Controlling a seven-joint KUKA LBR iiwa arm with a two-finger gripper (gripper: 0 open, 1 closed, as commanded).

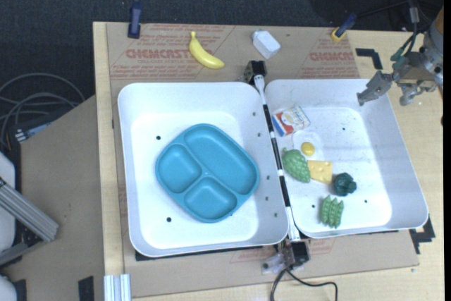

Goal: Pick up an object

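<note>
- Starting at the left, we see the left bin (134, 151) holding a blue divided plate (206, 170) with three compartments; it lies flat near the bin's middle, turned at a slant.
- On the bare bench (106, 116) beyond that bin lies a yellow banana (204, 53), and further right a small white block (266, 44) — both are outside the bins.
- The right bin (394, 151) sits just beside the left one, their rims meeting along a dark seam.
- Its things gather along the bin's left side: a small white packet with red and blue print (290, 120) lies farthest back, and a small round yellow piece (308, 149) is just nearer than it.
- Nearer still we find a green leafy toy (297, 166) touching a yellow wedge (320, 170), with a dark green lump (343, 184) just right of the wedge.
- A green pea pod (331, 211) lies nearest of all, close to the bin's near rim.
- At the far right the gripper (394, 89) hangs over the right bin's far right corner, well apart from every toy — its two fingers stand spread with nothing between them.
</note>
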